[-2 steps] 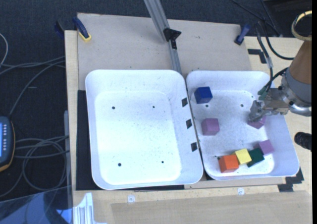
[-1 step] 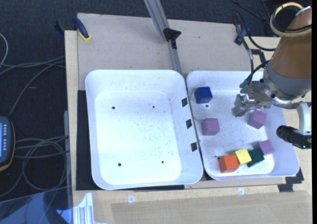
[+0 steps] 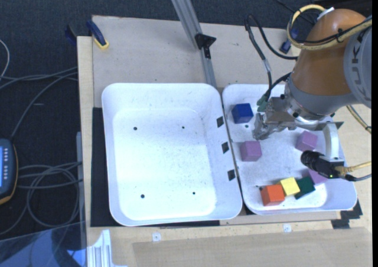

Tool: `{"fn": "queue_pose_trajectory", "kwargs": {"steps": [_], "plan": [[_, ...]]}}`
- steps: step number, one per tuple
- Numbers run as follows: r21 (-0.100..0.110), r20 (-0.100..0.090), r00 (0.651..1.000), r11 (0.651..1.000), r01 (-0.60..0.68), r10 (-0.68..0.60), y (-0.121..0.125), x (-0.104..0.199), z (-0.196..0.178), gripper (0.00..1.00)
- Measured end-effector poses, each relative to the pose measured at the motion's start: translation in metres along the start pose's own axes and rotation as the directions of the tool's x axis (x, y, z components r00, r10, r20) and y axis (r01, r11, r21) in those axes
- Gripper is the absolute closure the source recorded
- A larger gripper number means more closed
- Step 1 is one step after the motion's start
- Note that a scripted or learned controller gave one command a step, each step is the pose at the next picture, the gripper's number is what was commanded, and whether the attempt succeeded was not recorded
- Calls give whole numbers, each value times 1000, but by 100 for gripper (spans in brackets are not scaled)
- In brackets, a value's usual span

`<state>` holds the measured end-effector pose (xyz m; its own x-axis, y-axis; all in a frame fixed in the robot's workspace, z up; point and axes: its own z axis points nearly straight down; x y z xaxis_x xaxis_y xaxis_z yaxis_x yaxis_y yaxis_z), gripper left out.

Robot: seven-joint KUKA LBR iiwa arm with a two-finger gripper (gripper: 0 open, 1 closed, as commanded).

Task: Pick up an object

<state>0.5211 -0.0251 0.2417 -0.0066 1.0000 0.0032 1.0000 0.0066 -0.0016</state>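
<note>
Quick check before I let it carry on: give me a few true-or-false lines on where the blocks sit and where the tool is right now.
1. All the blocks lie in the right bin. True.
2. The blue block sits at the near edge of that bin. False: it is near the far left corner.
3. The orange block, yellow block and green block sit in a row by the near rim. True.
4. The tool is over the left bin. False: it is over the right bin, between the blue block and a purple block.
5. A block is lifted clear of the bin. False: every block I can see rests on the bin floor.
</note>
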Motion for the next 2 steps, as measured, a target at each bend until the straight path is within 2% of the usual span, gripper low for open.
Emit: {"fn": "queue_pose_trajectory", "kwargs": {"steps": [1,2], "plan": [[-4,0,1000,1000,1,-1,20,58,-6,100],[-2,2,1000,1000,0,0,29,115,8,100]]}}
